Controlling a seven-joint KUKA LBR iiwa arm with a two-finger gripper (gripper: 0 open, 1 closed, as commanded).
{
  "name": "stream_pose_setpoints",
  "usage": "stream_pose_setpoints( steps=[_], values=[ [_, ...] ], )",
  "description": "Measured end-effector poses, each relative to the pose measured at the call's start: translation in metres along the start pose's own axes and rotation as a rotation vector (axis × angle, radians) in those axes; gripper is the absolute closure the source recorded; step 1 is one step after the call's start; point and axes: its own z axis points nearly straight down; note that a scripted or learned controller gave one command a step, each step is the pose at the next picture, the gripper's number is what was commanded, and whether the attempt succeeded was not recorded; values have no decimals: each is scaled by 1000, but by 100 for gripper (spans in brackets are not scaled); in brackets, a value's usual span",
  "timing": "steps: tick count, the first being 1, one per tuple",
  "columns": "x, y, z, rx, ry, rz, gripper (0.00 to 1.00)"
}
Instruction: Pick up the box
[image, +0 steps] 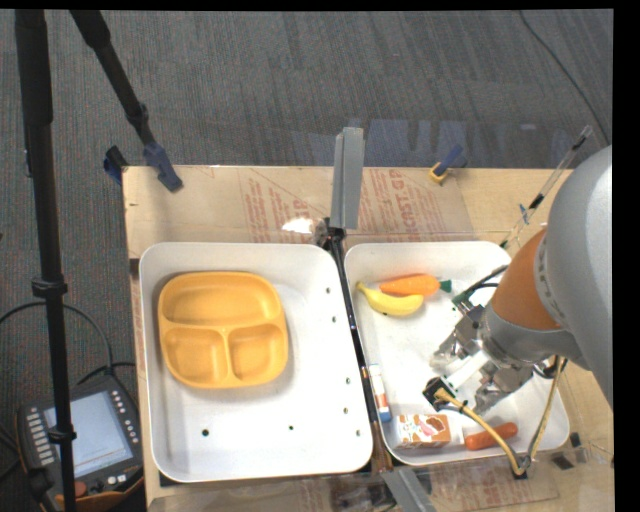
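The box (424, 430) lies flat at the near edge of the right bin (400, 250), long axis running left to right along the front wall, an orange carrot (490, 436) just beside its right end; the tool (462, 385) hangs just above and behind it, and how far open it is I cannot tell; descending squarely, closing across the short side, looks wisest; farther back lie a banana (392, 301) and another carrot (408, 285).

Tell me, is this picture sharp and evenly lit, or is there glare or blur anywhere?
Camera view: soft, even light with faint shadows; a bright glare patch on the bench behind the bins; the small box and gripper look slightly soft, so the box's print is unreadable.
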Motion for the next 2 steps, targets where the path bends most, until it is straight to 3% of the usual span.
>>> stream_pose_setpoints(
  steps=[1, 2],
  values=[
    [27, 2, 0, -1, 0, 79, 0],
    [-21, 46, -1, 0, 1, 71, 0]
  ],
)
